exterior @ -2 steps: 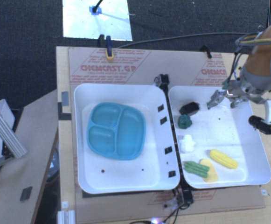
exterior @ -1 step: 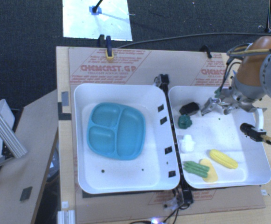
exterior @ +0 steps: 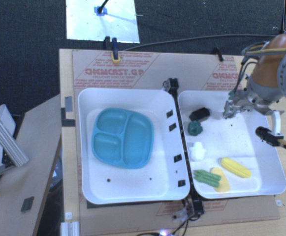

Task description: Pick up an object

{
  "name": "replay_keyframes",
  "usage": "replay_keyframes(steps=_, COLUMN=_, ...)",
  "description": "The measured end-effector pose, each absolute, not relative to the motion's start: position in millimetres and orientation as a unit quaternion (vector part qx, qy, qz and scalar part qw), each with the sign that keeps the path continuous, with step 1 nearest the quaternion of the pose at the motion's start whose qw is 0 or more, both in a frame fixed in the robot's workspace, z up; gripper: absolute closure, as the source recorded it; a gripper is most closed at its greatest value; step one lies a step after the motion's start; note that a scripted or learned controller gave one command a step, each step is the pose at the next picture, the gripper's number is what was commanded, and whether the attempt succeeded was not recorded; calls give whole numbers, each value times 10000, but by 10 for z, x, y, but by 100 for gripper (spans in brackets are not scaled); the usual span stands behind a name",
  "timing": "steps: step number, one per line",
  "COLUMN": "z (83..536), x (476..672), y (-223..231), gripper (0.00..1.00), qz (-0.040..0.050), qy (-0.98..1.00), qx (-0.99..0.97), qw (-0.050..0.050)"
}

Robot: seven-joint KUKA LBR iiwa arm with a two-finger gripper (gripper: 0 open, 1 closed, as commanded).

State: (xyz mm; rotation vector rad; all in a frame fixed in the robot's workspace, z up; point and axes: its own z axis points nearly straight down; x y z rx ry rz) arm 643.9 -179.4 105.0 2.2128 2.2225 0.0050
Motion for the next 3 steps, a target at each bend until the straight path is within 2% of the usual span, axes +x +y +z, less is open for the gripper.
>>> replay_keyframes(steps=1, z=1530, x=6479, y=-1713, gripper=100, qz=20, qy=7092, qx=7050, qw=28)
replay_keyframes(steps=2, z=2105, x=6403, y=-1757, gripper=100, qz=16, qy=7077, qx=7065, qw=28)
replay_keyframes(steps=3, z=2653, x=6419, y=-1759, gripper=100, qz=20, qy=7089, qx=7053, qw=35)
